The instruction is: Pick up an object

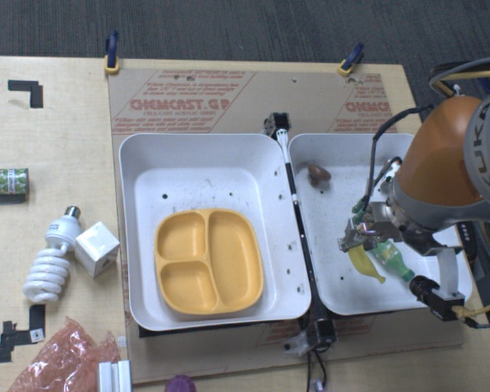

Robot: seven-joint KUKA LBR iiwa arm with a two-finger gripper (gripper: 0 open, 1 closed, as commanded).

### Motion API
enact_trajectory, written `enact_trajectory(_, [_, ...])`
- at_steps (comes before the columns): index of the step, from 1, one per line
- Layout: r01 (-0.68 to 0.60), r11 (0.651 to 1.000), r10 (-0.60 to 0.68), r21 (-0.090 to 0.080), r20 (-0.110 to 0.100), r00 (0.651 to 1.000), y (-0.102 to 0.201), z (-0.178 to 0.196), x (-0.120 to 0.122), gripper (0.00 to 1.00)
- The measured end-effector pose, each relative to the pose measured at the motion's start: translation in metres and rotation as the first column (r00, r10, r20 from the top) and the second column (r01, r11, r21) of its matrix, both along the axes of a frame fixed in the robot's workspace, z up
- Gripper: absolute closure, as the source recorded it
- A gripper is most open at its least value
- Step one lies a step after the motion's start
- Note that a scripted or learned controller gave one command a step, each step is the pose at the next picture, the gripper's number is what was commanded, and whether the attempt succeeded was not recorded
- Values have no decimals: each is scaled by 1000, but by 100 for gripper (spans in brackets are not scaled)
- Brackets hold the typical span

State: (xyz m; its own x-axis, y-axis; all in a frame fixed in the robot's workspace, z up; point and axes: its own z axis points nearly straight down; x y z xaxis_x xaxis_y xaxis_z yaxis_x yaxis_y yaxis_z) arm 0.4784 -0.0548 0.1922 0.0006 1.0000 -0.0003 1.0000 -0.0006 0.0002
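Note:
My gripper (358, 237) is low in the right bin (331, 288), its tip just above a yellow banana-shaped toy (367, 265). A green bottle-like object (393, 260) lies beside the banana, partly under the wrist. Farther back in the same bin sits a small brown object (318, 173), well apart from the gripper. The arm's orange band (441, 149) and grey wrist hide the right side of this bin. Nothing is visibly lifted off the bin floor.
The left bin (139, 178) holds a yellow divided plate (209, 260). Outside the bins on the left lie a spiral light bulb (51, 256), a white cube (97, 248), a green can (10, 183) and a reddish mesh bag (65, 358).

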Motion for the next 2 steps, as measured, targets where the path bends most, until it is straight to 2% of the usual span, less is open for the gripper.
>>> enact_trajectory(1, [1,1000,-1,0,0,1000,-16,0,-1,100])
enact_trajectory(2, [-2,1000,2,0,3,1000,23,15,1,100])
